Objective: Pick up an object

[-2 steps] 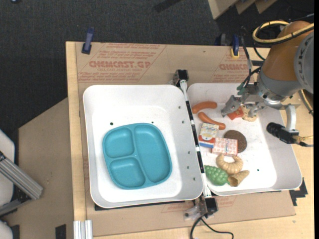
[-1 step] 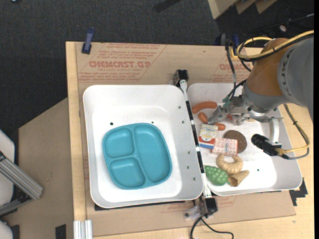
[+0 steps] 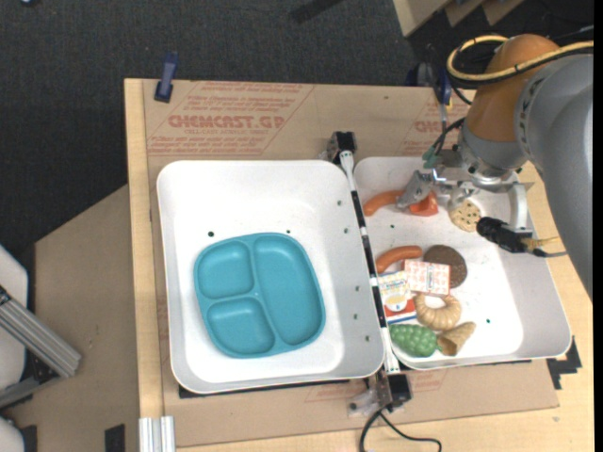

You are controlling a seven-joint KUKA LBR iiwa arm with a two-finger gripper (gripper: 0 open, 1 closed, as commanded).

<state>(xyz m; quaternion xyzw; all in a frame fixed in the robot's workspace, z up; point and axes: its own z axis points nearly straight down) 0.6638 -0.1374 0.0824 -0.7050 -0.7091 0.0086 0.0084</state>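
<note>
The jaws [image 3: 421,194] are lowered into the far part of the right bin [image 3: 539,323], directly above an orange-red piece [image 3: 424,207], and whether they are apart or together cannot be told, since they are seen from above and partly hidden by the wrist. The step in hand is judged to be the reach or the closing on this piece; nothing is seen clamped yet. For the next move, a firm closing and a straight lift are called for. An orange carrot-like piece [image 3: 381,201] lies just left of the jaws, and a cookie [image 3: 464,216] just right. The arm [image 3: 528,92] is bent down from the far right. Nearer, a heap of toy food [image 3: 426,299] is gathered, and a teal tray [image 3: 259,293] rests in the left bin [image 3: 188,196].
</note>
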